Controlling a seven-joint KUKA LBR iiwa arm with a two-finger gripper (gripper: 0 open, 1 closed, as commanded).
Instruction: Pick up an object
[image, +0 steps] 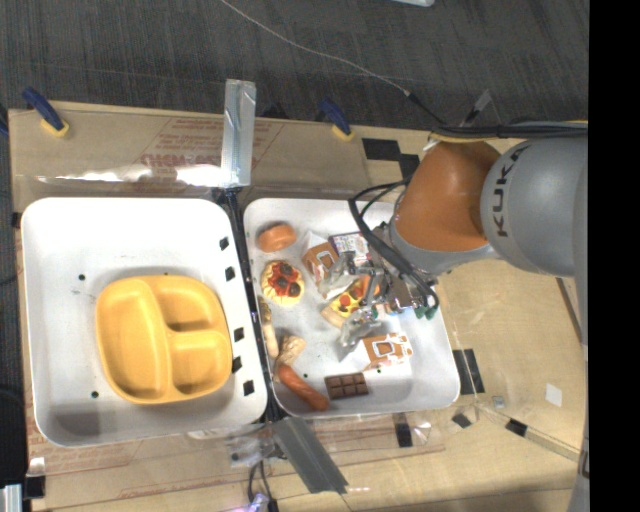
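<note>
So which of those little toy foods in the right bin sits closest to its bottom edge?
The chocolate bar, a flat brown rectangle scored into squares. It lies right by the bin's lower rim, beside the sausage, lower than every other piece.

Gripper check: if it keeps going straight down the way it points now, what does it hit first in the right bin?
Probably the pizza-slice toy just under the gripper, with the waffle-like piece close beside it. Depth is unclear from this overhead slant, so it may already be touching.

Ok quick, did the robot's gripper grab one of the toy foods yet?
Gripper: down in the right bin among the toy foods; whether it is open, shut or holding anything cannot be told.
</note>
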